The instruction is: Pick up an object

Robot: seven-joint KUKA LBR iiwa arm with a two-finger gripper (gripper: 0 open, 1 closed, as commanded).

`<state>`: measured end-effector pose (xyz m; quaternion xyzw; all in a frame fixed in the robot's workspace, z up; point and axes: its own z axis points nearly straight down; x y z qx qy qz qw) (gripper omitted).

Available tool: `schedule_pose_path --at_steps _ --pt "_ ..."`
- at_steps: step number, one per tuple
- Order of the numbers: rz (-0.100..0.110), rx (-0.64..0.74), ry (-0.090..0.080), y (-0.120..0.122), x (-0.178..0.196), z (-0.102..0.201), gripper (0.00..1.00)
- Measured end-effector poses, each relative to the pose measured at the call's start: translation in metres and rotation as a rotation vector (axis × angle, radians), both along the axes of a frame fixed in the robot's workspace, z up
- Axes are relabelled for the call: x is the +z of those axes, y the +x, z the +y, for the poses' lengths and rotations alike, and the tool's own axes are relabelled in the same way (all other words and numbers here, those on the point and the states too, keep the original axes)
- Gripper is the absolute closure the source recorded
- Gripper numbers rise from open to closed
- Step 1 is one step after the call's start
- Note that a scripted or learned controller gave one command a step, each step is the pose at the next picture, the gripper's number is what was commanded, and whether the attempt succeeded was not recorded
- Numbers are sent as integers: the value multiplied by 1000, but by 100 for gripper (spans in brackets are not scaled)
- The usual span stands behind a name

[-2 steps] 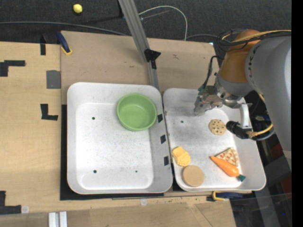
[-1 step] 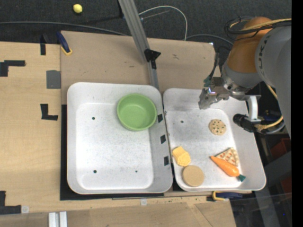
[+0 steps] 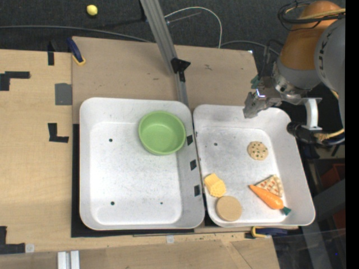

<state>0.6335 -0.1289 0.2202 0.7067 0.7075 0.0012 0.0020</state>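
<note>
In the right bin lie a round cookie, a pizza slice, an orange carrot, a yellow piece and a tan disc. A green bowl sits at the back of the left bin. My gripper hangs over the back edge of the right bin, above and behind the cookie. Nothing shows between its fingers.
A grey pole slants down to the seam between the two bins. A small yellow ball lies on the dark floor at the far left. Cables loop behind the bench.
</note>
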Motion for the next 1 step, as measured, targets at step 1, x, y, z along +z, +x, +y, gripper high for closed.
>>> schedule_pose_path --at_steps 1 --pt "0 1 0 1 49 0 100"
